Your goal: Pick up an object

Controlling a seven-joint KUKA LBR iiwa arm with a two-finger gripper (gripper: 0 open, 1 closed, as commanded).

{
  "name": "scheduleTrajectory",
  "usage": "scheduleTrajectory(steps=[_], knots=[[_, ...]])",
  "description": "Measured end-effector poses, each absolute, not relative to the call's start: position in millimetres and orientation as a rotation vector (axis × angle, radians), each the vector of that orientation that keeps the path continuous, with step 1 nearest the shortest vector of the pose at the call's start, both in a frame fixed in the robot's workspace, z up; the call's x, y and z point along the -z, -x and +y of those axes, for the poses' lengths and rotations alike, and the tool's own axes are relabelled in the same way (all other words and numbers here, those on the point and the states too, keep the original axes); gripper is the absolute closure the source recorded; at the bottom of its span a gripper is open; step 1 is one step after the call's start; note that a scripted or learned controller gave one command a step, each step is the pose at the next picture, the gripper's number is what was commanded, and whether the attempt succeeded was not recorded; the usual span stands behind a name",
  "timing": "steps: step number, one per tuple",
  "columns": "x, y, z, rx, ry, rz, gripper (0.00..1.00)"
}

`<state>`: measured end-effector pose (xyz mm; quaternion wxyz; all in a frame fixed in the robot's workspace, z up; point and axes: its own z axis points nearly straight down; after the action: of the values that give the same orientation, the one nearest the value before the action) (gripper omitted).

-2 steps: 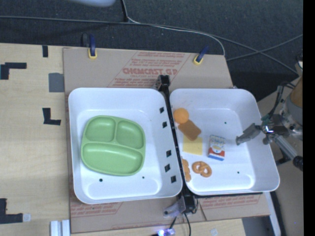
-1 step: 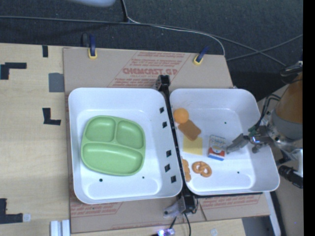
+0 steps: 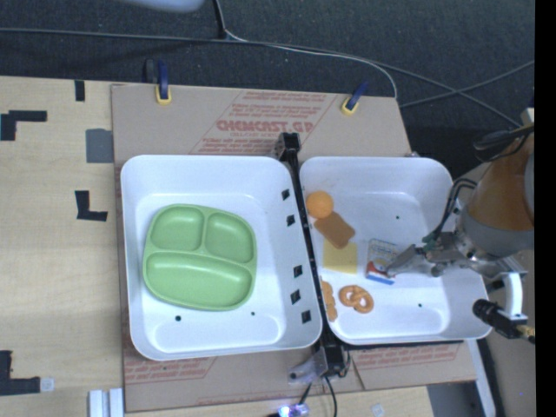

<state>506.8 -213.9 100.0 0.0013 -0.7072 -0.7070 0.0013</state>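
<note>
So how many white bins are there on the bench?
2. The left bin holds a green plate. The right bin sits beside it, holding small food toys, with the gripper reaching in.

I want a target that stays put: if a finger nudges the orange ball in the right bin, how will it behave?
The orange ball looks round and smooth, so a nudge would probably roll it. A brown block touches its lower side and the bin wall stands close, so it may not travel far. It looks small and probably light.
</note>
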Motion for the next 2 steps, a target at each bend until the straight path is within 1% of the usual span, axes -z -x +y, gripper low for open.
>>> scheduleTrajectory(steps=[1, 2], knots=[[-88, -508.4, -214, 0.002, 2.219, -2.222, 0.00], [-103, -511.8, -212, 0.015, 2.219, -2.226, 1.00]])
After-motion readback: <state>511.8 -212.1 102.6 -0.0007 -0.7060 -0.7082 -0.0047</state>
